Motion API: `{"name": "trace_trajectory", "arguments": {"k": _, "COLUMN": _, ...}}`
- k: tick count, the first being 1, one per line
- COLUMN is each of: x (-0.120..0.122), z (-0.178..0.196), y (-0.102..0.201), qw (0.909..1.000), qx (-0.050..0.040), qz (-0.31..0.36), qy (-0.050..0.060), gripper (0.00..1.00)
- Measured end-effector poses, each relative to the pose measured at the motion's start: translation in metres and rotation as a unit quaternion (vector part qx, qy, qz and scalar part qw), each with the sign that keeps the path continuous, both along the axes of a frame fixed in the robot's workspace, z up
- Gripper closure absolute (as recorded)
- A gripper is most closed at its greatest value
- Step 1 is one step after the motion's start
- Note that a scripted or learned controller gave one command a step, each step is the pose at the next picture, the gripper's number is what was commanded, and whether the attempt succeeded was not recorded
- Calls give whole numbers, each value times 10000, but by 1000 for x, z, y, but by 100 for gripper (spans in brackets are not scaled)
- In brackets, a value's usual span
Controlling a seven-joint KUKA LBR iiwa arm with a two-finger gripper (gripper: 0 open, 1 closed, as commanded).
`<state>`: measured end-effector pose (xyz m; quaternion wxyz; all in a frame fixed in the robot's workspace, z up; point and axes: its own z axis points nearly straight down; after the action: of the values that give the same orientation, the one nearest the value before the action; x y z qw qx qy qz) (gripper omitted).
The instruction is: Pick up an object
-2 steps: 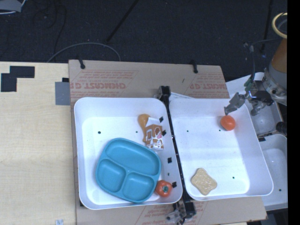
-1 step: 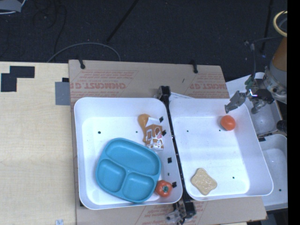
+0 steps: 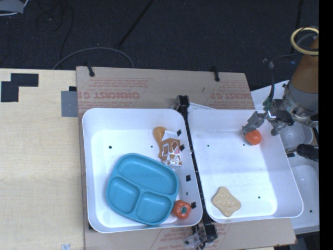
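The tool (image 3: 258, 125) hung low over the right bin (image 3: 291, 191), its fingers spread around a small orange ball (image 3: 253, 137), ready to pinch it.

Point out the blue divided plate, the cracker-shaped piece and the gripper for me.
blue divided plate (image 3: 141, 188): camera view, middle ridge between its compartments.
cracker-shaped piece (image 3: 226, 201): camera view, centre of its top face.
gripper (image 3: 255, 125): camera view, at its fingertips.

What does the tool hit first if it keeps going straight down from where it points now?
Probably the small orange-red ball, which sits right under the tool in the right bin. Depth is unclear from this slanted view, so contact can't be confirmed.
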<state>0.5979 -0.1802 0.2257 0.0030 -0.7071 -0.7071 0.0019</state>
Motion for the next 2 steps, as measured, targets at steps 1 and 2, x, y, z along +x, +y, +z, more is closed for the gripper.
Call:
{"name": "trace_trajectory", "arguments": {"k": 1, "x": -2, "z": -47, "y": 8, "qw": 10000, "qx": 1, "qz": -6, "qy": -4, "gripper": 0}}
{"name": "trace_trajectory", "arguments": {"k": 2, "x": 1, "z": -91, "y": 11, "qw": 10000, "qx": 1, "qz": -3, "qy": -1, "gripper": 0}}
